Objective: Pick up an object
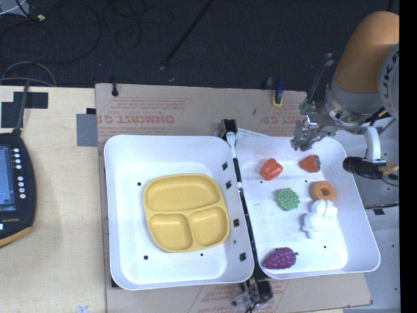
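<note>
The hand (305, 139) hangs over the far edge of the right bin (365, 253), at the end of the grey arm (365, 64) with its orange band that comes in from the right. It is small and dark against the bin wall, and I cannot tell how its grip stands; nothing shows in it.

Nearest to it, just toward the viewer and to the right, lies a strawberry (310, 163). A little to the left of that sits a red pepper (271, 169). Both are apart from the hand. Further forward in the same bin are a green bumpy fruit (287, 199) and, to its right, a doughnut (322, 191), with a white lumpy toy (317, 218) touching the doughnut's near side. A bunch of purple grapes (279, 258) rests by the near wall, well apart from the rest.

The left bin (124, 175) adjoins the right one, joined along a black clipped seam. In it lies a yellow tray (186, 212) with three compartments, tilted slightly.

Both bins stand on a cardboard sheet (195, 109) on the table (52, 253). A black handheld pendant (14, 188) lies at the table's left edge. Cables (78, 25) trail across the dark floor beyond.
</note>
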Controlling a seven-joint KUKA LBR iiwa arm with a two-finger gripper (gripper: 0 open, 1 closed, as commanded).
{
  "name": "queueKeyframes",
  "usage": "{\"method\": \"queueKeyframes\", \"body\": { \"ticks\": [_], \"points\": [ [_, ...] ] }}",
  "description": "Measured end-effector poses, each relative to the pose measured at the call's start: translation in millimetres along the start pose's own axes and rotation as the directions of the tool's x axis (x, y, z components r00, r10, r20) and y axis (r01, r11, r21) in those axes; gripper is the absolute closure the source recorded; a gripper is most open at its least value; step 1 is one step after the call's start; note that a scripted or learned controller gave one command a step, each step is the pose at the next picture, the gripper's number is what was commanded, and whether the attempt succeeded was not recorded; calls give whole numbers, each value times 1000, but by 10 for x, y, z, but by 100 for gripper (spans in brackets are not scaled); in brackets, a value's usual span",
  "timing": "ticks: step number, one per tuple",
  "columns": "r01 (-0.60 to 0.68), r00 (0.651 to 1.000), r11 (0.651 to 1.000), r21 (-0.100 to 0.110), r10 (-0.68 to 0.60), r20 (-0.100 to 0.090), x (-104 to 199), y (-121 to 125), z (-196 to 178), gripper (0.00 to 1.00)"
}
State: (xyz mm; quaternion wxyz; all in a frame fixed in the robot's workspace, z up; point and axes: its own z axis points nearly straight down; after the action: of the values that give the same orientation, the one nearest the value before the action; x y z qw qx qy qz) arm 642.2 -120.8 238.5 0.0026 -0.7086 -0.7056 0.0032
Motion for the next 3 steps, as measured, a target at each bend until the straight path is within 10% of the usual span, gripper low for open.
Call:
{"method": "queueKeyframes", "body": {
  "ticks": [1,2,3],
  "points": [
    [9,1000,1000,-8,-9,-4,686,-347,-378,100],
    [-1,1000,1000,1,1,1,20,-278,327,100],
    [12,1000,1000,-16,-12,-3,821,-177,-554,100]
  ]
}}
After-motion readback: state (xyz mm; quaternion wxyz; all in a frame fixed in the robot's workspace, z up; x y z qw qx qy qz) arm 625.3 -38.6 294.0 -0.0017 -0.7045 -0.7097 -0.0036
